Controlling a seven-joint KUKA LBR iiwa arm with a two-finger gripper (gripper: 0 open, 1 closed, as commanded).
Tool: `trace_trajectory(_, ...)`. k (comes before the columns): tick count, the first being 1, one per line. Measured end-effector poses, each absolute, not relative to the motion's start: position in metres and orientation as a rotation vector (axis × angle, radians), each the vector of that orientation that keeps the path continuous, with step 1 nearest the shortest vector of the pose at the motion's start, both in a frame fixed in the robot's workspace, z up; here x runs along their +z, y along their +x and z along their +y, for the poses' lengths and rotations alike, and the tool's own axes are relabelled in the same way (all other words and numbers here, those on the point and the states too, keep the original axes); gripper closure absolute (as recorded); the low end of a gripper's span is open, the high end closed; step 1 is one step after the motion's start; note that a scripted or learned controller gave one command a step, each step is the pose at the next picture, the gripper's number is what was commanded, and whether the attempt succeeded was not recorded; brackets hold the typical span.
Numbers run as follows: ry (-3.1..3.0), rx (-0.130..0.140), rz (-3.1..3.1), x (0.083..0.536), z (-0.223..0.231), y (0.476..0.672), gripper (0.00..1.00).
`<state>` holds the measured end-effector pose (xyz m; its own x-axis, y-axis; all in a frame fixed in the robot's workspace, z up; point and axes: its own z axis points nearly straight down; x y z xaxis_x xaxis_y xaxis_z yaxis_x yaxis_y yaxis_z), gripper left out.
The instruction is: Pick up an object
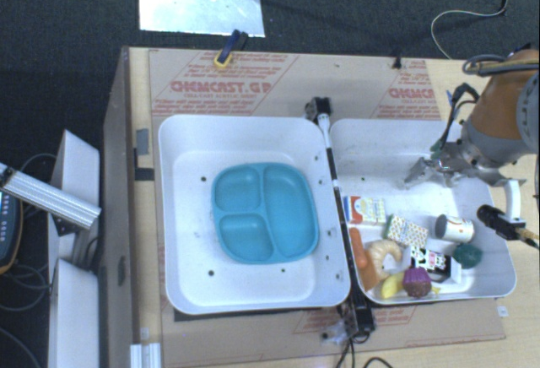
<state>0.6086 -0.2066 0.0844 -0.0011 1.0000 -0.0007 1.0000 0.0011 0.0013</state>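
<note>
Two white bins side by side on the surface (253, 75). In the left bin (181, 189), a blue divided tray (264, 212), lying flat near the middle. In the right bin (380, 147), a cluster of small things crowded toward the near side: a white-and-orange carton (364, 209) by the left wall, an orange carrot (360, 250) just below it, a pale bun (384, 254), a yellow piece (390, 286), a purple fruit (417, 281), a checkered packet (406, 230), a white cup (454, 229) on its side, a dark green ball (467, 256) and a black-and-white box (430, 261). Far half of that bin bare. Arm (506, 117) reaching in from the right, tool (439, 166) low over the bin's far right part, apart from the cluster. Tool's state: cannot tell. Nothing seen pinched in it.
</note>
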Motion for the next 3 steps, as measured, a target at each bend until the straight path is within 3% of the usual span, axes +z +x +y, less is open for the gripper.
trace_trajectory(1, 2.220, 0.001, 2.221, 0.084, -0.207, 0.563, 0.00)
trace_trajectory(2, 2.217, 0.004, 2.221, 0.095, -0.207, 0.564, 1.00)
trace_trajectory(3, 2.211, 0.007, 2.221, 0.228, -0.177, 0.601, 1.00)
